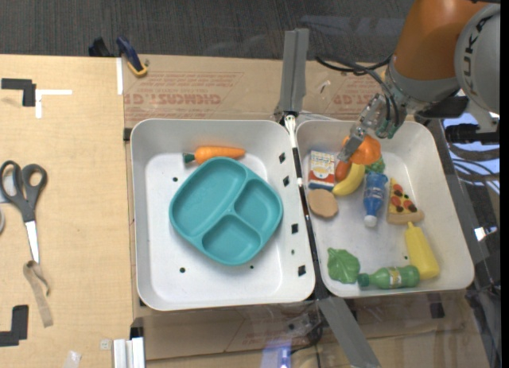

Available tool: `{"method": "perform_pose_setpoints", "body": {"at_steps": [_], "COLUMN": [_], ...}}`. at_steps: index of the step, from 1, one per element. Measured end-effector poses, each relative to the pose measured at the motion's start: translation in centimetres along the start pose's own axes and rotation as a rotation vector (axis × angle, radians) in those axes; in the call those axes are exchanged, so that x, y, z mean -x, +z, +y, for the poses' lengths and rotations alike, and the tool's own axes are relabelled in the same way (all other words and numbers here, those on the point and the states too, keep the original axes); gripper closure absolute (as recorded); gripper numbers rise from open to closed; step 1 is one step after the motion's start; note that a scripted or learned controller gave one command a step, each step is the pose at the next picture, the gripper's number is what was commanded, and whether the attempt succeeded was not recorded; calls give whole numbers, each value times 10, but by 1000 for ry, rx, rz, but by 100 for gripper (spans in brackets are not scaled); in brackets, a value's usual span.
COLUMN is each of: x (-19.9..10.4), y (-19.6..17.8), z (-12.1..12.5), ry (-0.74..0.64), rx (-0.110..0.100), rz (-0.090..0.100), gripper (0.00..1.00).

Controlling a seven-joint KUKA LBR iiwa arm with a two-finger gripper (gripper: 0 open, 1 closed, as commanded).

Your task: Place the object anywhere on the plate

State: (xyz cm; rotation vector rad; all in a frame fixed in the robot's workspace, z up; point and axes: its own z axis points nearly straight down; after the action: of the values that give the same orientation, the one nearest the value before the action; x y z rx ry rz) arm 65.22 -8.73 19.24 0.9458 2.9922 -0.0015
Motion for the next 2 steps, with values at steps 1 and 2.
{"method": "perform_pose_setpoints", "body": {"at_steps": [1, 2], "x": [-80, -66], "y": [0, -56], "z": [58, -7], "ry": [-235, -530], "rx": [1, 2], "rz": [3, 0], "gripper": [100, 100]}}
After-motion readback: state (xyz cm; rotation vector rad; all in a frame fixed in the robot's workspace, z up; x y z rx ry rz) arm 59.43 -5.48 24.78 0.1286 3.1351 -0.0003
